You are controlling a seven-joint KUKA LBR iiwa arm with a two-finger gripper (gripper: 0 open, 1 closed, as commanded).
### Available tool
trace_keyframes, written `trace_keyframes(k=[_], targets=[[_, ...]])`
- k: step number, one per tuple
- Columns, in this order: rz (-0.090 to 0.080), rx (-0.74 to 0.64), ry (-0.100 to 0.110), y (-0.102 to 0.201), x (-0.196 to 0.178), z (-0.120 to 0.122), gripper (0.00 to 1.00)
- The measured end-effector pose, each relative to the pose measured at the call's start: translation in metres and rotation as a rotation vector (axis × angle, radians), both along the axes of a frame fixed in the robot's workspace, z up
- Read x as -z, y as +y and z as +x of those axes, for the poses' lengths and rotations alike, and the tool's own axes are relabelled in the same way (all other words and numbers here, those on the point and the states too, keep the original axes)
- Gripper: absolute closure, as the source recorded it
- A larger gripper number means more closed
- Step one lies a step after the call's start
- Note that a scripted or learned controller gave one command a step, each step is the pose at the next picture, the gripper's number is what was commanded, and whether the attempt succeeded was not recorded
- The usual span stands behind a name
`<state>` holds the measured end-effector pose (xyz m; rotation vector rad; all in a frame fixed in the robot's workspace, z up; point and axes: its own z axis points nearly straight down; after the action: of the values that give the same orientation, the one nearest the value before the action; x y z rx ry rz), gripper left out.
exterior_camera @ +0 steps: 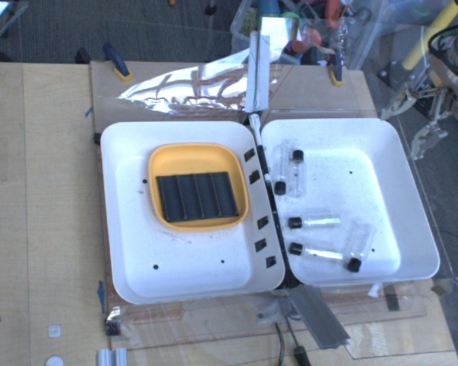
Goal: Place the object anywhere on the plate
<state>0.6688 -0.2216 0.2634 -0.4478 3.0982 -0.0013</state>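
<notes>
Bins sit side by side on the table (pixel 30 204). In the left bin (pixel 126 227) we see a yellow plate (pixel 162 166) with a black ribbed block (pixel 197 195) lying flat on it. Beyond the divider, the right bin (pixel 382 166) holds clear black-capped vials (pixel 314 223), two near the divider and three lying toward the near wall, all apart from the plate. We cannot tell the hand's state.
</notes>
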Motion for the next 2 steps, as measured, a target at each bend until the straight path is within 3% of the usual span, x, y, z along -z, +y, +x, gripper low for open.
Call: trace_keyframes(k=[2], targets=[[0.0, -0.355, 0.005, 0.001, 0.011, -0.001, 0.0]])
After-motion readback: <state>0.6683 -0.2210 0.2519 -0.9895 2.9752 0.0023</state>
